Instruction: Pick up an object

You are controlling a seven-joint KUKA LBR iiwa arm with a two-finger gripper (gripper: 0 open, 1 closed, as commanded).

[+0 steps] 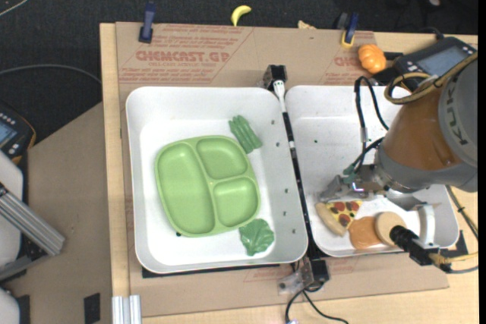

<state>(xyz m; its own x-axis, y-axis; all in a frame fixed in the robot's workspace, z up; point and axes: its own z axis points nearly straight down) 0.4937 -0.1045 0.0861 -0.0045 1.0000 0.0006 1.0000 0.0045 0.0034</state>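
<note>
- In the camera view we count two shallow white bins on the surface (114,163): the left bin (144,186) and the right bin (326,106), standing side by side with their inner rims touching.
- We count three things in the left bin: one light green divided plate (205,184) with three compartments, one dark green ridged piece (245,132) just beyond the plate's far right corner, and one green leafy piece (257,236) at the plate's near right corner, touching it.
- We count two things in the right bin, both near its front wall: one pizza slice (339,213), a wedge with a tan crust and red and dark dots, and one round tan-orange bread piece (370,232) just to its right.
- The arm (425,140) reaches in from the right above the right bin, and its end effector (343,187) sits low, just above the pizza slice.
- We cannot tell how far the end effector is open, nor whether it has hold of anything.
- Outside the bins we count one small yellow banana (241,14) and one orange fruit (371,57) at the far edge of the surface.
</note>
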